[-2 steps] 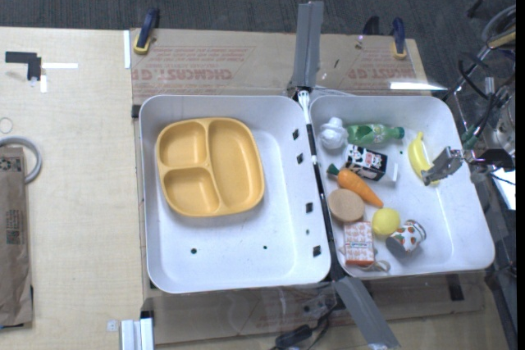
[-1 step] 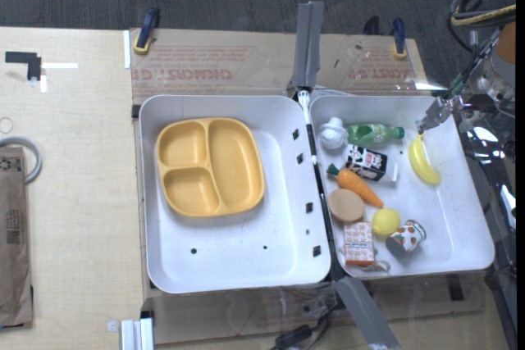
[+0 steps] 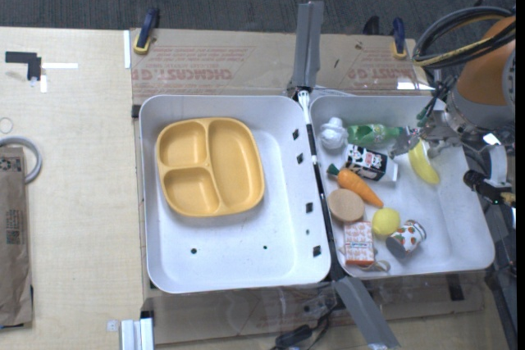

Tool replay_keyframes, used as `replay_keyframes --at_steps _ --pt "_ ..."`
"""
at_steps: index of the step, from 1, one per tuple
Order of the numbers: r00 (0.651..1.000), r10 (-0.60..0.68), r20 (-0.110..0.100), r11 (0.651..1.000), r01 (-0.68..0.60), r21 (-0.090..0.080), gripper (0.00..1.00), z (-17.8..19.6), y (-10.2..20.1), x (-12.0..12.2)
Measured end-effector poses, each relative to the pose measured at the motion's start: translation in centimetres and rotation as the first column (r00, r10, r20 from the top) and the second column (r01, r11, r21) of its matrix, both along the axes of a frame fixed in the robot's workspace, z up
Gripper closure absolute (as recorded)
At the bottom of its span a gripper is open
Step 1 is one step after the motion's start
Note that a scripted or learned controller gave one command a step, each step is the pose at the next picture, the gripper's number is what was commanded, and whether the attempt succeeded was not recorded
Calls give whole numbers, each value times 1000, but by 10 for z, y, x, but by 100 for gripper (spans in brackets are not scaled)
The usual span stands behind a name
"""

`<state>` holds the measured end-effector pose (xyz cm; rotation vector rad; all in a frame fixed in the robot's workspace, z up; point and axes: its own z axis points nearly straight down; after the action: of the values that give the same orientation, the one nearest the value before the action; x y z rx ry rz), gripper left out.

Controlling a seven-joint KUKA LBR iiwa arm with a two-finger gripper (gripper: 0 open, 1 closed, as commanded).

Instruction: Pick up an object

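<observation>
Gripper (image 3: 413, 140) sits at right bin's (image 3: 459, 256) upper right. Banana (image 3: 423, 163) lies just below-right of the fingertips. Can't tell finger gap.

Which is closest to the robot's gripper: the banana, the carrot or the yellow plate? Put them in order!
From the gripper:
1. Banana, right beside it in the right bin.
2. Carrot, farther left, mid right bin.
3. Yellow plate, far off in the left bin.

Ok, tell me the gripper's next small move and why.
Probably a short descent onto the banana. The gripper sits at the right bin's far right side, right by the banana's upper end, and nothing shows between its fingers, so no object is picked yet.
</observation>
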<state>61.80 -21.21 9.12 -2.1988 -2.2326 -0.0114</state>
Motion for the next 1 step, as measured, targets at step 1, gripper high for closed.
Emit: replay_keyframes --at_steps 1 --pt "1000 0 3 1000 0 -8 100 11 -3 0"
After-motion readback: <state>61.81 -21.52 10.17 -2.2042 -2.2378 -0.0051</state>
